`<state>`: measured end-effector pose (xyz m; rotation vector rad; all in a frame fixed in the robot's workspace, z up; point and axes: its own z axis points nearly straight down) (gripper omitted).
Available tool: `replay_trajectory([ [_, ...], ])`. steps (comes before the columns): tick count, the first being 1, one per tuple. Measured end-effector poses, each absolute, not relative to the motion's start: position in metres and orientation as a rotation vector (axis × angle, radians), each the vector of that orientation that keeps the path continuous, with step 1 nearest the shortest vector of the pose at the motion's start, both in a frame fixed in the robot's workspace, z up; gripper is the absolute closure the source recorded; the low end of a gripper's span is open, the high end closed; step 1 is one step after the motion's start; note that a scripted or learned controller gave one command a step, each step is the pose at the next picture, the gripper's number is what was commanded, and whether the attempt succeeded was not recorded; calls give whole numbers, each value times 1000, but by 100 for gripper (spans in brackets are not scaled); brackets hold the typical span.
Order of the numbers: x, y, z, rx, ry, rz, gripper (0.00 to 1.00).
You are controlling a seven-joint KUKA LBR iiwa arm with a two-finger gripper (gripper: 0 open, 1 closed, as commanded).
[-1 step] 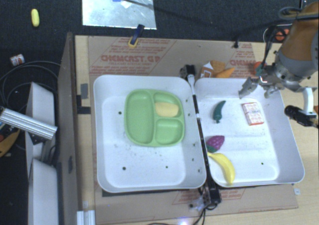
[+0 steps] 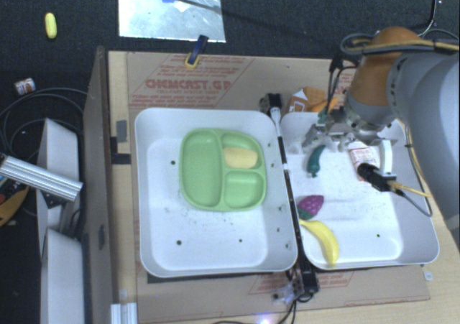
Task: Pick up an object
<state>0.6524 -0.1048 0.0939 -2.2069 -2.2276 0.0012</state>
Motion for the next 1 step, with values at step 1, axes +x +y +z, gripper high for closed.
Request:
replay_trajectory([
  [1,641,-96,84,-2215,-2228,0,0],
])
